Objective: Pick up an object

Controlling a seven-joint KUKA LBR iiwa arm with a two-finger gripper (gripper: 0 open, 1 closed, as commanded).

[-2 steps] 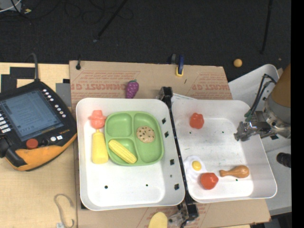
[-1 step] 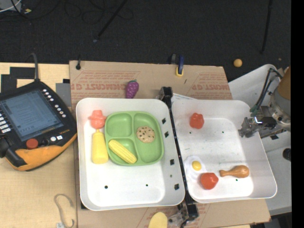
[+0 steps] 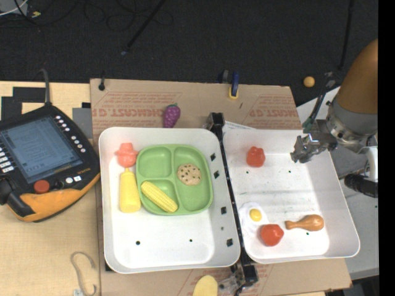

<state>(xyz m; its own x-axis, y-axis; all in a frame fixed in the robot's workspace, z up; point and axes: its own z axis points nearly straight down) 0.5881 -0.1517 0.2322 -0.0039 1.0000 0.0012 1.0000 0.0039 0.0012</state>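
My gripper (image 3: 302, 152) hangs over the upper right part of the right bin (image 3: 345, 214), above the bin floor with nothing visibly between its fingers. A red pepper (image 3: 255, 156) lies to its left in the same bin. Near the bin's front lie a fried egg (image 3: 255, 214), a red tomato (image 3: 271, 234) and a chicken drumstick (image 3: 305, 223). The left bin (image 3: 160, 251) holds a green divided plate (image 3: 203, 199) with a cookie (image 3: 189, 174) and a corn cob (image 3: 159, 197), plus a yellow bottle (image 3: 128, 191) and a pink item (image 3: 126, 155).
A teach pendant (image 3: 43, 159) rests on the bench at the left. A purple grape bunch (image 3: 171, 115) lies on the cardboard behind the left bin. A yellow object (image 3: 205, 285) sits by the front edge below the bins. An orange ball (image 3: 308, 81) sits at back right.
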